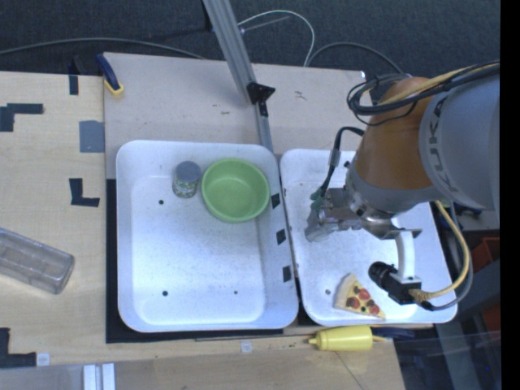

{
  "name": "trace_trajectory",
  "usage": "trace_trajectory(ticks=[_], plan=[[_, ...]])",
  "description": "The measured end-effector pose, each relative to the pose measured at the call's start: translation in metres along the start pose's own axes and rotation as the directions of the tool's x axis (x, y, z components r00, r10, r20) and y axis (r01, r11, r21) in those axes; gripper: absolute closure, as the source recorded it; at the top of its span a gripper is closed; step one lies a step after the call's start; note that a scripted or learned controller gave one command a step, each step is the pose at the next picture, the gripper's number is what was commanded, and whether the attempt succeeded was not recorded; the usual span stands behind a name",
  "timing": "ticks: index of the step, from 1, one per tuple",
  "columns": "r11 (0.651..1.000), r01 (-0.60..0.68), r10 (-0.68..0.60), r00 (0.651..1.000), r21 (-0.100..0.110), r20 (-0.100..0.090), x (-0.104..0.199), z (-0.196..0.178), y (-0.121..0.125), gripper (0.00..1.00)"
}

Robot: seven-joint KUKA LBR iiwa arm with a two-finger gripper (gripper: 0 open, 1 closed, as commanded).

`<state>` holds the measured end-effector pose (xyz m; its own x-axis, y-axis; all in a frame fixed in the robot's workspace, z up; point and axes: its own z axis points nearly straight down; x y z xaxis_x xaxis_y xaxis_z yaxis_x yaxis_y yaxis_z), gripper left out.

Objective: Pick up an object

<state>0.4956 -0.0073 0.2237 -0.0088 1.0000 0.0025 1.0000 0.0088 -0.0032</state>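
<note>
Over the right bin (431,314): gripper (318,224) low, fingers' state impossible to tell, nothing visibly held. Approach step. Pizza slice (357,296) near front edge, apart from gripper; next needs repositioning over it.

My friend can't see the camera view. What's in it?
A robot arm's gripper hangs over the right bin, which holds a toy pizza slice. The left bin holds a green bowl and small can.

Even, fairly bright overhead light; the white bins (130,218) glare slightly (soft shadows under their rims), and detail is mildly blurred.
</note>
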Motion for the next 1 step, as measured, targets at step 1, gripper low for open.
trace_trajectory(ticks=[1], plan=[[1.0,0.0,0.0,1.0,-0.002,0.001,0.053,-0.0109,-0.0059,1.0]])
